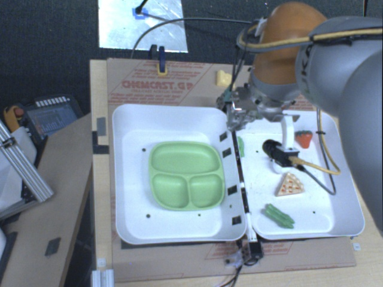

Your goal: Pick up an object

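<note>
Bright, even overhead light, glare on the white bins (173, 115), soft shadows, slightly grainy, arm (341, 58) blurred.

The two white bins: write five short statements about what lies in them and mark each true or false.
1. A green divided plate lies in the left bin. True.
2. The pizza slice lies on the green plate. False: it lies on the floor of the right bin, apart from the plate.
3. A green pickle-like piece lies near the front of the right bin. True.
4. The gripper sits over the middle of the left bin. False: it is at the back, near the wall where the two bins meet.
5. An orange-red piece with a green top lies toward the back of the right bin. True.
</note>
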